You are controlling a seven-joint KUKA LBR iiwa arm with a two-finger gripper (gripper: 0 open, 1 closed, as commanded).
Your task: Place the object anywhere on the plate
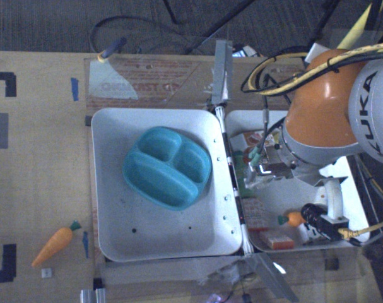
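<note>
Camera view has the arm (333, 106) leaning over the right bin (292, 216), and the hand (262, 166) sits low among the clutter there; whether it is spread or pinching anything cannot be told from here. The blue plate (167, 166) lies in the left bin (109, 188) with all three compartments bare, so by the look of it nothing has been placed and the whole carry is left to do. The count: two white bins, one plate, one toy carrot (54, 245) out on the surface (33, 169), another small carrot (291, 219) in the right bin beside a red-and-white item (277, 240).
</note>
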